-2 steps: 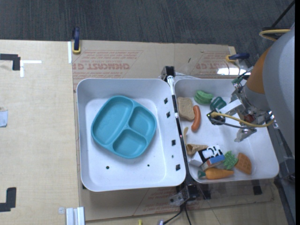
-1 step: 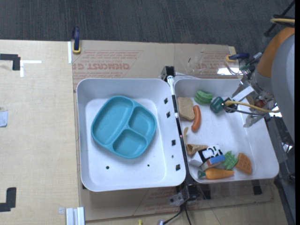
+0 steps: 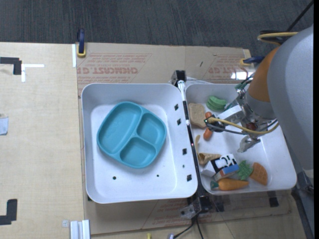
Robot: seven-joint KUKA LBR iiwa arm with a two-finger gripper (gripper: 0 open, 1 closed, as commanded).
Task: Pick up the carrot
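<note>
The carrot (image 3: pixel 258 174), an orange wedge with green leaves (image 3: pixel 244 170) at its left end, lies near the front right corner of the right bin (image 3: pixel 279 183). A longer orange piece (image 3: pixel 231 184) rests just left of it against the front wall. My gripper (image 3: pixel 245 131) hangs over the middle of the right bin, behind the carrot and apart from it, below the orange band of the arm (image 3: pixel 260 83). A yellow cable (image 3: pixel 232 126) loops across in front of the gripper and hides part of it.
In the right bin are a green piece (image 3: pixel 217 102) at the back, a bread slice (image 3: pixel 198 115), a small red-orange piece (image 3: pixel 208 132), a tan piece (image 3: pixel 207 158) and a black-and-white box (image 3: pixel 224 163). The left bin (image 3: pixel 99 183) holds a blue divided plate (image 3: pixel 131 134).
</note>
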